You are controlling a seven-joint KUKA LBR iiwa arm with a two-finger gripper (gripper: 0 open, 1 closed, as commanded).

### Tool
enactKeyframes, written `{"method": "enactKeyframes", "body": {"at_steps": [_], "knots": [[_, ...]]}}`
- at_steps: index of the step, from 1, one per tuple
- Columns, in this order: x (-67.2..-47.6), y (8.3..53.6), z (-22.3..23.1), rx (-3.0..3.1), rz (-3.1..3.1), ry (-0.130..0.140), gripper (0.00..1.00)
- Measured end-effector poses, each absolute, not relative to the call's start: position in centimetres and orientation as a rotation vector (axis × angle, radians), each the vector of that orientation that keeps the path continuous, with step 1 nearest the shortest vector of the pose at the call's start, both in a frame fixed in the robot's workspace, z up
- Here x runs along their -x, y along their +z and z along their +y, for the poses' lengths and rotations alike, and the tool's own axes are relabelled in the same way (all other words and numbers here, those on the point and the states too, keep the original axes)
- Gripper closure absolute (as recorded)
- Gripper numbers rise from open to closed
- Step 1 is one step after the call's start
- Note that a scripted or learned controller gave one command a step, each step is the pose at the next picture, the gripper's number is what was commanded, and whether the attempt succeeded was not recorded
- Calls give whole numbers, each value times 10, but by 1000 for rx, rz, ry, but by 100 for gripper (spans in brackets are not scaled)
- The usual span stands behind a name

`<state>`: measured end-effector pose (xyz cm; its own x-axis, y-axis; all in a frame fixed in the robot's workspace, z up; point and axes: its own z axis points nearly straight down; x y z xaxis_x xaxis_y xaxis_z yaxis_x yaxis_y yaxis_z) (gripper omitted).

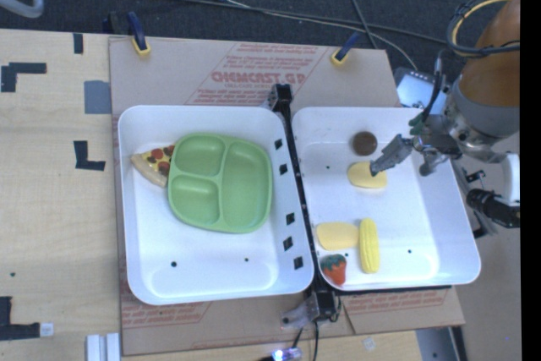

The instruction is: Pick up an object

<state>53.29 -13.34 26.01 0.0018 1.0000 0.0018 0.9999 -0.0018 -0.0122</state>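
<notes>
Illumination is even and bright. The 2 white bins [152, 266] show mild glare. Shadows are soft and short. Focus is slightly soft overall; fine detail appears grainy.

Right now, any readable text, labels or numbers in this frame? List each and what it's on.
"CHEMCAST GP": red print on the brown cardboard sheet under the two shallow white bins.
Smaller red lines around it: too blurred to read.
Nothing legible elsewhere.
</notes>
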Motion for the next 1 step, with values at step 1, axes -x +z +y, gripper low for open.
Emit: {"method": "enactKeyframes", "body": {"at_steps": [1], "knots": [[-535, 266, -133, 2219, -2222, 1, 0]]}}
